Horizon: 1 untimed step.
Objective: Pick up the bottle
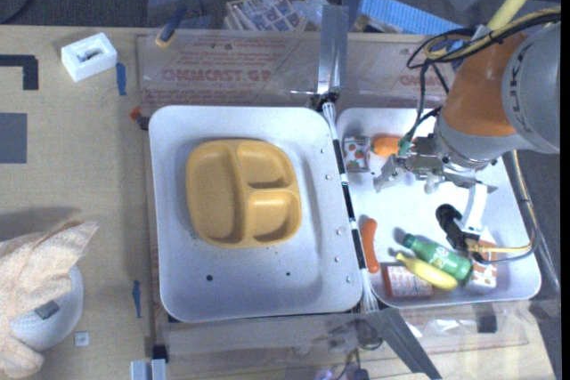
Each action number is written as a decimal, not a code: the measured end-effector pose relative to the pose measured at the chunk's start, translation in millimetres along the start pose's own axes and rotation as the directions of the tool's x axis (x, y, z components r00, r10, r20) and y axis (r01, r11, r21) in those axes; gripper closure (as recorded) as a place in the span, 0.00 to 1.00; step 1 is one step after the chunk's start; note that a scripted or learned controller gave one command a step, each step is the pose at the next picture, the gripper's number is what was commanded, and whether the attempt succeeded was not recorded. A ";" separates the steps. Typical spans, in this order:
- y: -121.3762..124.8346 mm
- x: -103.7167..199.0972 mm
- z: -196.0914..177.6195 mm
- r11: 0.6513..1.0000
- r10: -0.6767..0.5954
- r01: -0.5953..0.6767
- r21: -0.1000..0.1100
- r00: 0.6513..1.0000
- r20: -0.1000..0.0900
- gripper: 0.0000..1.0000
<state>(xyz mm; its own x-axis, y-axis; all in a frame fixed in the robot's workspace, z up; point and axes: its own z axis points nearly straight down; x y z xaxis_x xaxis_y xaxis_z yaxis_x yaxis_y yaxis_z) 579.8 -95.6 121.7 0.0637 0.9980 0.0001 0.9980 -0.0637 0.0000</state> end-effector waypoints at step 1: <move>-47.6 -20.7 33.4 0.993 -0.114 0.114 -0.008 0.994 0.000 0.00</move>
<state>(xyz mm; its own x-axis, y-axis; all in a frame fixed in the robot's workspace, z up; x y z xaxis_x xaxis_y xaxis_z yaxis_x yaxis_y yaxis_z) 531.0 -113.3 88.3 -0.0503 0.9987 0.0005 0.9987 0.0503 0.0083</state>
